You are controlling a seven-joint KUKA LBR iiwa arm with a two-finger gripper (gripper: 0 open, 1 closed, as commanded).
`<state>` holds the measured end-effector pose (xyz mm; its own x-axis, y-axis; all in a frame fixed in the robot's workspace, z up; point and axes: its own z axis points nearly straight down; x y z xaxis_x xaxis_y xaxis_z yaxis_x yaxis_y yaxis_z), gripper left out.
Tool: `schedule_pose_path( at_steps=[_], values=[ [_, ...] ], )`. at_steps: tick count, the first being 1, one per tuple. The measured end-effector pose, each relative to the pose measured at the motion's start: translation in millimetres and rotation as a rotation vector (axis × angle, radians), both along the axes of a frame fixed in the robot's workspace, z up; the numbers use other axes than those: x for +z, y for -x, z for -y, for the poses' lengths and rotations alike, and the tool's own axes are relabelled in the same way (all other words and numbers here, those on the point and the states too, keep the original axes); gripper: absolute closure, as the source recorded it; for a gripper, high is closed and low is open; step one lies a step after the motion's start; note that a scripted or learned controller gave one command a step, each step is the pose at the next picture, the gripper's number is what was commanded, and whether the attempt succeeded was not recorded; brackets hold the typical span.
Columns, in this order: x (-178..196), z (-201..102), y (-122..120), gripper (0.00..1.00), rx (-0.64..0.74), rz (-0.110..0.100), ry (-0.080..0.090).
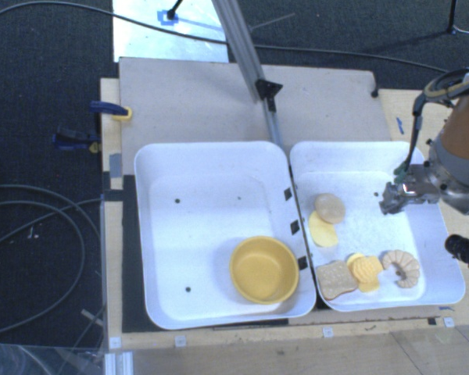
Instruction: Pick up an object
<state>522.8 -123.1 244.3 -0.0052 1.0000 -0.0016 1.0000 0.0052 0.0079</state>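
You had two white bins side by side on the bench [219, 100]. The left bin [164, 209] carried one thing, a yellow bowl [264, 269], sitting upright in its near right corner, close against the wall shared with the other bin.

The right bin [352, 158] carried five small food pieces, all in its near half. One round beige piece [329, 208] lay just beside the dividing wall, and one pale yellow flat disc [323, 230] lay touching it on the near side. Nearer still you had one slice of bread [337, 279] by the near left corner, one ribbed yellow piece [365, 271] just to its right and touching it, and one curled shrimp-like piece [402, 267] further right, near the right wall.

The gripper [392, 199] was over the right side of the right bin, far of the shrimp-like piece and well right of the beige piece, apart from every one of the five. You could see nothing caught in it. How wide it stood could not be told from above at that slant.

One arm [460, 143] reached in from the right, its orange band above the wrist.
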Motion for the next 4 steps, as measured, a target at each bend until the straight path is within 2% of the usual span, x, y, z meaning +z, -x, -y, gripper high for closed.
schedule_pose_path(
  at_steps=[1,2,4],
  values=[
    [46,0,-2,1.0,0.0,-0.001,0.0],
    [30,-43,-14,1.0,0.003,-0.007,-0.002],
    [30,-138,-46,1.0,0.005,-0.004,-0.003]
  ],
)
